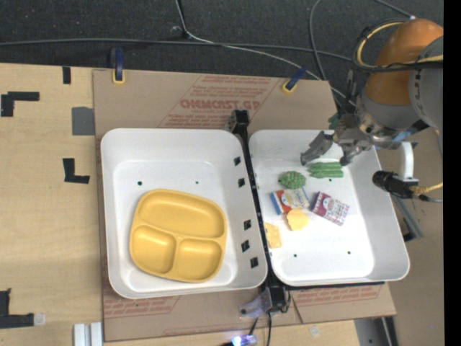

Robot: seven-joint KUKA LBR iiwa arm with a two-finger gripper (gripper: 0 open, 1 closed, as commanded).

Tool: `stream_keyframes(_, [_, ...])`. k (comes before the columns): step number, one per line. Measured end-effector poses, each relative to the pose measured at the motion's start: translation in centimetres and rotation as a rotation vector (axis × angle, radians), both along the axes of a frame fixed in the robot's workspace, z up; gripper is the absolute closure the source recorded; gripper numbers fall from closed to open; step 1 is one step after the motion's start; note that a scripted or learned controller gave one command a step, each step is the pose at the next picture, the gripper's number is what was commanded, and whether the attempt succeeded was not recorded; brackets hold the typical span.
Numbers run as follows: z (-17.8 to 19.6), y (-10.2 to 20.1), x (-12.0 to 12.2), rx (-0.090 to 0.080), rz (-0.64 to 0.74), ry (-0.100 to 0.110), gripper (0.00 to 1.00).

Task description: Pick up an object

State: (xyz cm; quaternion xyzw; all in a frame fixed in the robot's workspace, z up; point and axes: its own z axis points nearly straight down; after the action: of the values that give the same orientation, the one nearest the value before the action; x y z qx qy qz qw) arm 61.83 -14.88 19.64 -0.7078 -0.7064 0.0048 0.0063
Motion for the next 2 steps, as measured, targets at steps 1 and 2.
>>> stream_keyframes(1, [0.9,0.0,0.3,-0.002,0.004,-0.014,0.0])
stream_keyframes(2, [-3.5,0.3,0.0,-0.003,0.003,-0.011,0.0])
